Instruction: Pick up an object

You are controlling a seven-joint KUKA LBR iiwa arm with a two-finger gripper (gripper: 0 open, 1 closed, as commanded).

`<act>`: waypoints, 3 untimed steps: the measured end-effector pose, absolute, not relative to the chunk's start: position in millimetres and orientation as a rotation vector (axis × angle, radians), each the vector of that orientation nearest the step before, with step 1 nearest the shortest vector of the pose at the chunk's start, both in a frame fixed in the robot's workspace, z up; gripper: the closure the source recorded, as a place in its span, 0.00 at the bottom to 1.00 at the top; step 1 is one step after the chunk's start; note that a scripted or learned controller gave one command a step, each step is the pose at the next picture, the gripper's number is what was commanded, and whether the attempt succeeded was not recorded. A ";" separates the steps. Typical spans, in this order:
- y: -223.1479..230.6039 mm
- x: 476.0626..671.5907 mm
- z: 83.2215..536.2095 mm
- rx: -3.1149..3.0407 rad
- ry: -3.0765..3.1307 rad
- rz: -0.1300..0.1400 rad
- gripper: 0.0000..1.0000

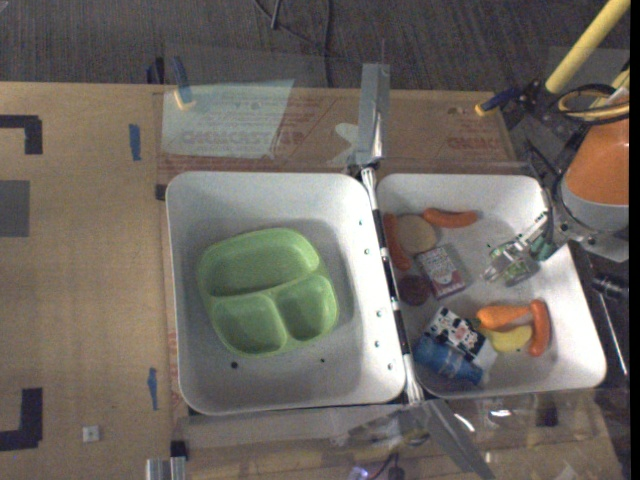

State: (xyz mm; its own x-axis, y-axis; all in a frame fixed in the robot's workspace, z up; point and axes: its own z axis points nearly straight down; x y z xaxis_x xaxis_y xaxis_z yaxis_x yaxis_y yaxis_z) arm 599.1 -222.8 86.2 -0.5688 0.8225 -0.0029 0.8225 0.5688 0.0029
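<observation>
Here we saw the grey arm's two-finger gripper (508, 264) hanging low over the right white bin (585, 368), its fingers spread apart with nothing between them, above bare floor just right of a small pink carton (441, 270). Around it lay an orange carrot-shaped toy (450, 217), a tan rounded piece (415, 234), a black-and-white spotted box (458, 331) and a blue item (447, 360), while a green three-compartment plastic tray (266, 291) sat in the left white bin (190, 208).
</observation>
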 end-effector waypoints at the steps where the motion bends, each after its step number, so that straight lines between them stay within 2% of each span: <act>1: -222.9 599.0 86.2 1.457 2.779 0.002 0.00; 2: -212.8 664.4 213.1 1.310 2.845 0.002 0.00; 3: -221.2 659.8 197.4 1.054 2.955 0.001 0.00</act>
State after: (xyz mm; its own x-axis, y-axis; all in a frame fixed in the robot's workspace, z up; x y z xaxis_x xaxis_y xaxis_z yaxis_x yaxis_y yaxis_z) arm 659.8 -221.2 197.4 -0.7742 0.6330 -0.0036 0.6330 0.7742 0.0020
